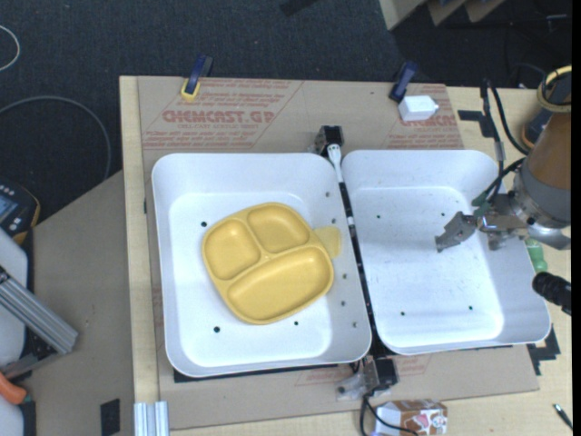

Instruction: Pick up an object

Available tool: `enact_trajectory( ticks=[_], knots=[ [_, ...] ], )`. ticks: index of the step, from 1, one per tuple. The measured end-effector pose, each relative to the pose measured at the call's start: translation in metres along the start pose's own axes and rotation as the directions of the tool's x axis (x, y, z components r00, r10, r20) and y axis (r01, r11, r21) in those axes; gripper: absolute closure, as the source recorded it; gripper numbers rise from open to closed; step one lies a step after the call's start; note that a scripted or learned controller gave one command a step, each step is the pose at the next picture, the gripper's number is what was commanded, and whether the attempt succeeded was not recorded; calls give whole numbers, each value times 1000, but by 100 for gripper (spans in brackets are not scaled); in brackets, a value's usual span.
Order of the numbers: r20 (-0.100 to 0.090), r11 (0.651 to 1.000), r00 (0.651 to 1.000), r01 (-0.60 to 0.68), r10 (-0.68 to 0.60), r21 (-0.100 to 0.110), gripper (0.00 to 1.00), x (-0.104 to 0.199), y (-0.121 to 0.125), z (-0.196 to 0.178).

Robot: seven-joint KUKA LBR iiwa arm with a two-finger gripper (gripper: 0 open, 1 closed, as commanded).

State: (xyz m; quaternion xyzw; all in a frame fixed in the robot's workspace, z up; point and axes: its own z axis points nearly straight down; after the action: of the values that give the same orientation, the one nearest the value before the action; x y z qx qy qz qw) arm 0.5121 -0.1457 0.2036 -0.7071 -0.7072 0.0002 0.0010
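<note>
Bench with two white bins (172,184): yellow tray (266,262) lay unpicked in left; my pincer (465,228), grip state unclear, hovered over right

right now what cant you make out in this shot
- Gripper, camera view: small and blurred over the right bin; finger state unreadable.
- Arm: cut off by the right edge.
- Yellow divided plate in the left bin: it hides its own underside and the bin floor beneath.

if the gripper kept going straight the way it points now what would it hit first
The gripper points left and a little down over the right bin. Going on, it would probably meet that bin's bare floor first; if it stayed high, the divide between bins, then the yellow tray. Depth is unclear.
</note>
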Motion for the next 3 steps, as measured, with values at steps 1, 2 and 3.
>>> enact_trajectory(
  ticks=[1,2,3],
  knots=[
    [2,1000,1000,5,-5,-20,0,46,-31,-151],
    [1,1000,1000,5,-5,-10,0,89,-32,-199],
    [3,1000,1000,2,-2,-8,100,87,-32,-207]
  ],
)
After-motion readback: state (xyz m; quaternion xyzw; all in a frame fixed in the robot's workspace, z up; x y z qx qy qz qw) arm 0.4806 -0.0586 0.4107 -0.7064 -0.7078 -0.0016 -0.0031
